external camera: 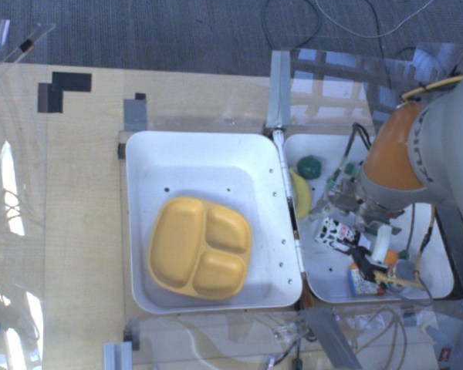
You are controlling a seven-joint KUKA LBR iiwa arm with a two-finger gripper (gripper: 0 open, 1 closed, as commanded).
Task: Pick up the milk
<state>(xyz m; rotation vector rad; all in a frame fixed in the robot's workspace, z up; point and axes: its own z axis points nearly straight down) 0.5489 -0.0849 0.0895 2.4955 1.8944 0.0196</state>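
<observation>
Nearest to us, at the front of the right-hand shallow white plastic bin (440, 287), lies a small flat blue-and-orange packet (360, 281), w/ a thin yellow-orange stick-like item (401, 281) just beside it. Also toward the front, but in the left-hand shallow white plastic bin (139, 206), sits a yellow moulded tray w/ three compartments (199, 247), well apart from the action.

A bit further back in the right bin is a small white carton w/ black print (336, 233), lying tilted on the bin floor. We take this for the milk, though the print is too small to read. A short white cylinder (380, 245) lies just right of it.

The dark pincer (360, 223) on the grey-and-orange arm (417, 160) hangs just over the carton's right side, very near it. We can't tell if it is wide or narrow, nor if it touches the carton; nothing shows as held.

Behind that, a yellow banana (300, 193) lies along the bin's left wall, and a dark green round object (310, 166) sits further back again.

Step in hand, in our view: the approach, i.e. lining up above the milk, w/ the grasp not yet made. The next move prob. calls for centring over the carton, matching its tilt, then going down and closing w/o catching the white cylinder or the packet, both close by. The carton looks light and may slide on the smooth bin floor.
</observation>
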